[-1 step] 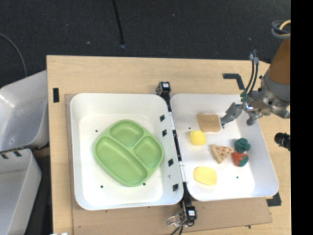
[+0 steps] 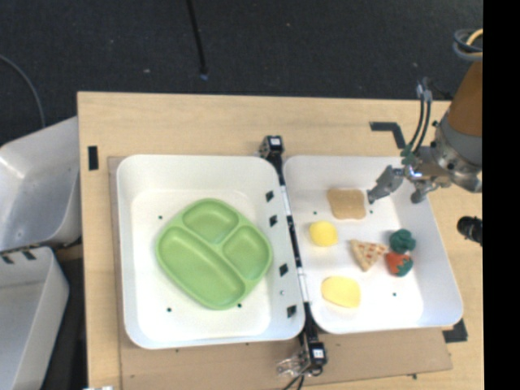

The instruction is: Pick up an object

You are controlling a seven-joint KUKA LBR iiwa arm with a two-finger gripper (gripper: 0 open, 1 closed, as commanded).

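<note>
Wooden bench (image 2: 97, 128) bearing two white bins

The left bin (image 2: 130, 315) holds a green divided plate (image 2: 213, 253). A black cable (image 2: 193, 31) crosses the dark floor beyond; white containers (image 2: 32, 210) sit left of the bench.

Both white bins (image 2: 203, 331) look like smooth, faintly glossy plastic; the green divided plate (image 2: 213, 253) too — matt, though. The bench (image 2: 244, 124) shows pale wood grain. The toy foods seem moulded plastic — the toast slice (image 2: 348, 204) looks rougher, grainier.

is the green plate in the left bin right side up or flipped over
Right side up: the green plate lies flat in the left bin with its three compartments facing upward.
</note>
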